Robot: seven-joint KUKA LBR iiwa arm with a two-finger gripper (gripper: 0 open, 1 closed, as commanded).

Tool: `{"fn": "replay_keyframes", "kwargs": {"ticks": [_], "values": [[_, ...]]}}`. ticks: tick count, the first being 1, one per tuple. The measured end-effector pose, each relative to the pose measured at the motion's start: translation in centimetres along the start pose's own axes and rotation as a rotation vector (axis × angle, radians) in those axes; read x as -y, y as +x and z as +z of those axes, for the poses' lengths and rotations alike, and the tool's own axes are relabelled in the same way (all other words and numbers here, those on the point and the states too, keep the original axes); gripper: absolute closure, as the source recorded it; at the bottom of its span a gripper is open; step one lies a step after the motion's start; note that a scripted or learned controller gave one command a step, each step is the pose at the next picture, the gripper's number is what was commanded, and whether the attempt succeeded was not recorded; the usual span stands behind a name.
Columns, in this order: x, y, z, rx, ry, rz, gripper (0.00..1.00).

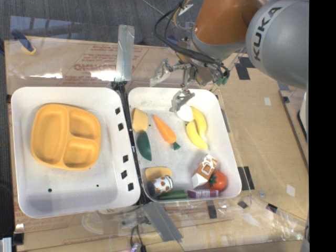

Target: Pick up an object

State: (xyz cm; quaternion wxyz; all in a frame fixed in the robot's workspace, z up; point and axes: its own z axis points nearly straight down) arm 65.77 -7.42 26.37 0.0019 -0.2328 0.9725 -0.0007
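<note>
My gripper (179,94) hangs over the far edge of the right bin (227,140), under the arm's orange band. Its tip is right above a small white egg-shaped object (185,113) and seems to touch it; I cannot see whether the egg is held. Beside the egg lies a yellow banana (197,129). An orange carrot (165,129) is a little to the left of the egg. Further left are a pale yellow wedge (139,120) and a dark green vegetable (144,146).
The near end of the right bin holds a small carton (205,171), a red tomato (219,181), a printed can (160,185), a green cucumber (172,195) and a purple item (202,193). The left bin (21,188) holds a yellow divided plate (65,136).
</note>
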Motion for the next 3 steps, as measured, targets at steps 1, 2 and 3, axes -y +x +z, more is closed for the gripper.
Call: {"fn": "replay_keyframes", "kwargs": {"ticks": [1, 2, 3], "values": [[2.5, 1.7, 13.3, -0.012, -0.010, -0.058, 0.00], [0.7, 2.8, 16.7, 0.005, 0.005, -0.201, 0.00], [0.7, 2.5, 15.4, 0.011, 0.009, -0.205, 1.00]]}}
